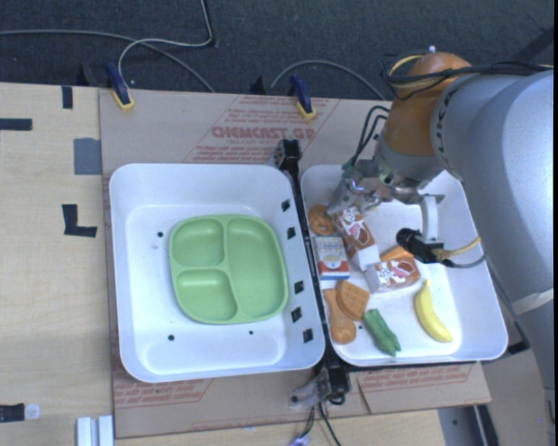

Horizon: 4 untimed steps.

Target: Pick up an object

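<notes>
My gripper point(354, 196) hangs low over the far left part of the right bin point(468, 291), just above a brown and red packet point(358, 231). Around that packet lie a round brown pastry point(319, 219), a white packet with red and blue print point(332, 259) and an orange and white packet point(394, 272). Nearer the front sit an orange waffle piece point(352, 297), a second orange piece point(342, 329), a green vegetable point(383, 332) and a yellow banana point(432, 315). The wrist hides the fingertips.
The left bin point(144, 216) holds a green divided plate point(229, 268). A black divider with clips point(298, 249) runs between the bins. The grey arm point(511, 175) covers the right bin's far right corner. Cables trail behind the bench.
</notes>
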Each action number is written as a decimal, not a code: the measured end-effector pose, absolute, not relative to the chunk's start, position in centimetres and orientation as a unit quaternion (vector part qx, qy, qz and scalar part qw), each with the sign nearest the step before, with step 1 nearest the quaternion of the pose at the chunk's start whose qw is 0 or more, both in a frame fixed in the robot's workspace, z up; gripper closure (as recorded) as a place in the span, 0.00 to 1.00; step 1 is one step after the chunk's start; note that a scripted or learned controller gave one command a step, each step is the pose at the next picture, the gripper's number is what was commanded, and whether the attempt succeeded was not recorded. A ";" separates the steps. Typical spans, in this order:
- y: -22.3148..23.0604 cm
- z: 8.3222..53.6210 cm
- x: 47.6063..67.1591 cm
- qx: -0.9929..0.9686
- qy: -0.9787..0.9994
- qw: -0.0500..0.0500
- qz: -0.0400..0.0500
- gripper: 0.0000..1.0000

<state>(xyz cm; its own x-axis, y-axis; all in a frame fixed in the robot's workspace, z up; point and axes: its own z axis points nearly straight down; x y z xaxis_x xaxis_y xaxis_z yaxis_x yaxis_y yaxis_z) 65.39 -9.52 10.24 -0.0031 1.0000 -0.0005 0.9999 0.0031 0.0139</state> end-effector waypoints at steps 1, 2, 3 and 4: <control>-2.0 18.5 59.7 0.706 0.708 -0.001 0.000 1.00; -2.1 18.4 59.6 0.706 0.708 -0.001 0.000 0.00; -9.9 14.8 64.2 0.707 0.707 0.000 -0.002 0.00; -12.1 9.4 66.7 0.707 0.707 -0.001 -0.002 0.00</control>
